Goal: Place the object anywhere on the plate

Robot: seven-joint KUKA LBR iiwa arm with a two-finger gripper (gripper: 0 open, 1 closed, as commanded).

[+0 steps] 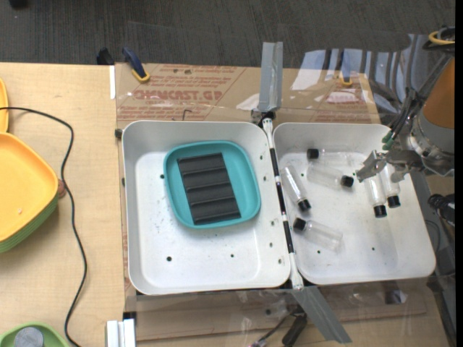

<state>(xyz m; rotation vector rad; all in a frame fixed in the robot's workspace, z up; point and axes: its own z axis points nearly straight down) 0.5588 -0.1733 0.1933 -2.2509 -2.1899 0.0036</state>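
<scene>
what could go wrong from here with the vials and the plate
The vials are clear, round and scattered in the right bin, so one may roll or slip as the gripper closes. The teal plate sits in the left bin, past the divider, so a weak grasp may drop on the way.

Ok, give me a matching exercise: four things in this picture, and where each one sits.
Things:
1. teal plate
2. clear tubes
3. yellow dishes
4. gripper

Places:
A. on the wooden bench, far left
B. in the left bin
C. above the right bin's far right side
D. lying in the right bin

Pairs: 1-B, 2-D, 3-A, 4-C
</scene>
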